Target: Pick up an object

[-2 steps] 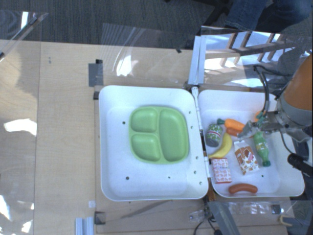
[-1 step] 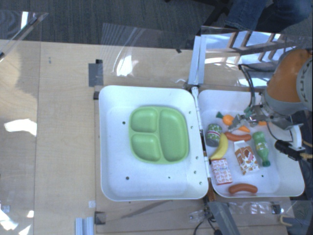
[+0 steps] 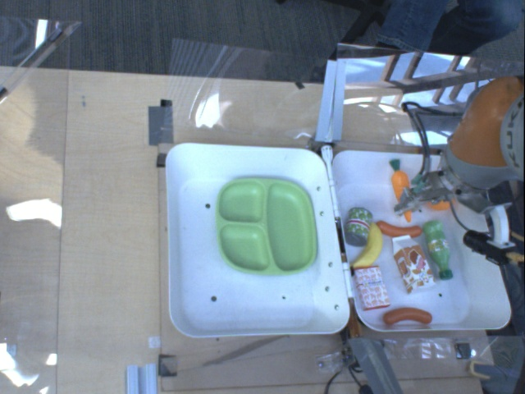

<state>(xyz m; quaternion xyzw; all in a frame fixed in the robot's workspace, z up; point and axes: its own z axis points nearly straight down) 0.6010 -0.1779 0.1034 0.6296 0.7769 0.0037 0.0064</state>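
Note:
My gripper (image 3: pixel 413 197) hangs over the back part of the right bin (image 3: pixel 484 310), under the grey and orange arm (image 3: pixel 492 134). It sits just right of an orange carrot (image 3: pixel 398 180) and just above a red sausage (image 3: pixel 399 229). Further forward lie a green bottle (image 3: pixel 437 250), a yellow banana (image 3: pixel 370 248), a round green-grey object (image 3: pixel 358 223), a printed snack packet (image 3: pixel 413 270), a small red carton (image 3: pixel 371 288) and a second sausage (image 3: pixel 407 316). I see nothing held by the gripper.
The left bin (image 3: pixel 189 302) holds a green divided plate (image 3: pixel 268 225). A metal divider post (image 3: pixel 330 109) stands behind the seam between the bins. Cables (image 3: pixel 492 249) hang at the right bin's right side.

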